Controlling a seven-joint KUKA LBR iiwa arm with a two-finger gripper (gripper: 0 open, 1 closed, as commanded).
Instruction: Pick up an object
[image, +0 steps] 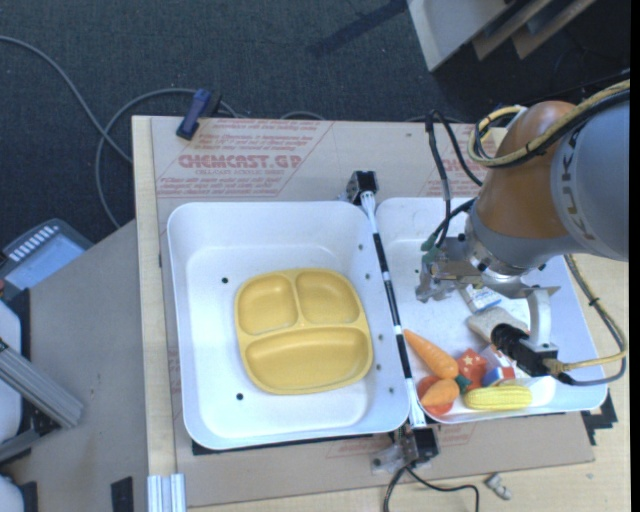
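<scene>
toy foods lie clustered in the near part of the right-hand shallow white bin: an orange plastic carrot slanting along the divider side, a rounded orange-red plastic fruit just below it at the bin's near edge, a yellow plastic corn cob lying flat along the near rim, and a small red and multicoloured plastic piece between carrot and corn. carrot and orange-red fruit look to be touching; the small red piece sits just beside both. a pale beige block-like object lies a little farther back, partly under the arm's hardware.

the grey arm with an orange band reaches in from the right and hangs over the middle of the right bin. its two-finger metal gripper points down toward the bin floor, near the divider and behind the carrot, apart from the toy foods. nothing is visible between its tips; whether the claw is wide or narrow cannot be told from this angle. black cables run along the wrist and across the bin's right side.

the left-hand shallow white bin holds a yellow plastic plate with 3 compartments, lying flat near its middle. both bins sit on a brown cardboard-covered bench with red printed lettering.
</scene>
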